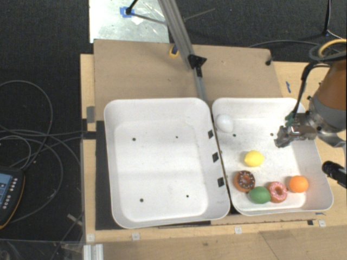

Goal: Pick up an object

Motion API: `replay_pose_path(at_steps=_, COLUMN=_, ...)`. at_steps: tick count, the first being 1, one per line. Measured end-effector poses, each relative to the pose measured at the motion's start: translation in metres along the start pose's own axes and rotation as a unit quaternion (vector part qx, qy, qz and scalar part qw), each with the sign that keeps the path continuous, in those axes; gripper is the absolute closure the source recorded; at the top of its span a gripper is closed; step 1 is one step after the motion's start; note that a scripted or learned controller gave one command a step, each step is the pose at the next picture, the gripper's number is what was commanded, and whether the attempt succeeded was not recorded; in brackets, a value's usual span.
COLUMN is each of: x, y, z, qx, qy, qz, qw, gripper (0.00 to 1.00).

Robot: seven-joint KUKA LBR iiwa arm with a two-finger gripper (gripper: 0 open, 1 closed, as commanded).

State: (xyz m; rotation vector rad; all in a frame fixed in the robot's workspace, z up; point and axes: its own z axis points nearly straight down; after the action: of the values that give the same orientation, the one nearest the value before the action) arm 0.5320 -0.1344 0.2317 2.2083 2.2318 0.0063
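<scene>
Our claw hangs over the right bin toward three o'clock; we cannot tell its state. Below it at six o'clock we see a yellow ball, two donuts, green and orange balls.

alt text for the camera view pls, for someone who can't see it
A robot arm's gripper hovers over the right bin, which holds a white ball, lemon, two donuts, a green fruit and an orange. The left bin sits beside it.
</scene>
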Motion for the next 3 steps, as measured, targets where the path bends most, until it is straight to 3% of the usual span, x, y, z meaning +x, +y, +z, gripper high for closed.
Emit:
replay_pose_path(at_steps=1, x=0.057, y=0.004, z=-0.01, qx=0.0, qy=0.0, qz=-0.001, qw=1.0, gripper=1.0)
replay_pose_path(at_steps=3, x=0.17, y=0.023, z=0.006, qx=0.002, qy=0.001, qz=0.0, qw=1.0, gripper=1.0)
